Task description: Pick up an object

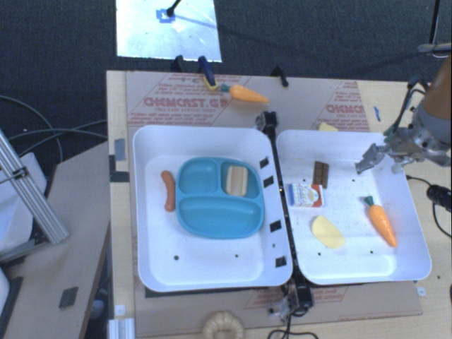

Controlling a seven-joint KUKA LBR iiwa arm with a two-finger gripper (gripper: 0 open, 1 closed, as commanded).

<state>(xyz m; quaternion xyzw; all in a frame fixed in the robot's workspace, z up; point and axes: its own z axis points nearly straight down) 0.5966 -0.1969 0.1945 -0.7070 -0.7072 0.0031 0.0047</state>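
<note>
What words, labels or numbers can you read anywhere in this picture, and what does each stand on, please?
"CHEMCAST G...": red print on the brown board under the bins, left of the middle; its end is hidden behind the left bin.
Red print on the board's right part: runs slantwise, too blurred to read.
Small carton in the right bin: blue and red printing, too small to read.

Even, bright overhead light; white bins (212,277) near blown out w/ soft shadows; glare on metal sheet (168,20) at top; slight overall softness, low res
</note>
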